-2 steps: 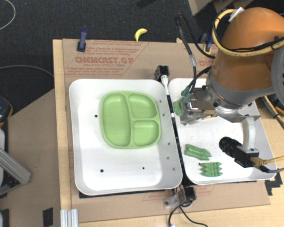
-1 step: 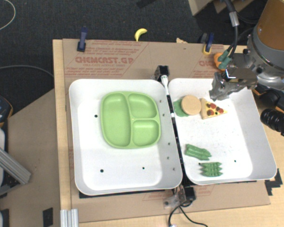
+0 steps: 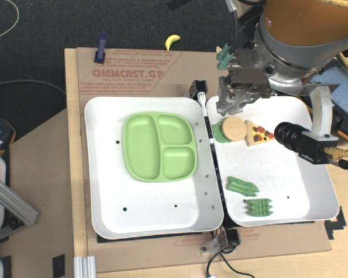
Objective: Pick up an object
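Note:
My gripper (image 3: 227, 107) hangs over the far left part of the right bin (image 3: 313, 204), just above a tan round piece (image 3: 235, 129) that lies on a green flat piece (image 3: 219, 133). A pizza slice toy (image 3: 258, 134) lies to the right of them. Two green pea pod toys (image 3: 242, 185) (image 3: 258, 207) lie near the front of the same bin. The fingers point down and nothing shows between them.
The left bin (image 3: 104, 207) bears a green divided plate (image 3: 159, 146). A black cylinder on the arm (image 3: 298, 141) juts over the right bin. A yellow banana toy (image 3: 172, 40) and a blue clip (image 3: 100, 49) lie on the far bench edge.

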{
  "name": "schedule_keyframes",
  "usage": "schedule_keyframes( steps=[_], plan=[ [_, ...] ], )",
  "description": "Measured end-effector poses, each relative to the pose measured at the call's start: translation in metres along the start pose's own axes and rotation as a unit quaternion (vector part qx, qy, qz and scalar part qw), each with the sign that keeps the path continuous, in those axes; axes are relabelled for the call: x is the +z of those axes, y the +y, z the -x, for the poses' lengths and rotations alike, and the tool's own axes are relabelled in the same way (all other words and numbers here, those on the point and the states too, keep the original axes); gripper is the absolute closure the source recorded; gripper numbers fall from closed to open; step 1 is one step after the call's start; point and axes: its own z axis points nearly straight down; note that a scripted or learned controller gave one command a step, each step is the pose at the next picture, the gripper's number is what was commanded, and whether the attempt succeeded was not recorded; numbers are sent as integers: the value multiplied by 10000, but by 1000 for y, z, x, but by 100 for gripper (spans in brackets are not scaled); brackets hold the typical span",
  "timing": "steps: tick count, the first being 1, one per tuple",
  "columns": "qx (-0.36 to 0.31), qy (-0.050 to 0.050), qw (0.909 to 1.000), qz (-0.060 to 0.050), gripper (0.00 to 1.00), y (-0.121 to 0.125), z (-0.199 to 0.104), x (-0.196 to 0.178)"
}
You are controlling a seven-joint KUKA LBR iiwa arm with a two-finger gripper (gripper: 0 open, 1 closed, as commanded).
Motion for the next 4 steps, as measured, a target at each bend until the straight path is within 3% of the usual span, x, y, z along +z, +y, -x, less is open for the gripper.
schedule_keyframes(
  steps=[1,2,3,4],
  plan=[
    [37,-29,9999,-90,100,-2,-27,105],
    [78,-33,9999,-67,100,56,3,172],
    [62,-16,10000,-67,100,-4,12,179],
    [28,3,10000,17,100,0,-21,99]
  ],
)
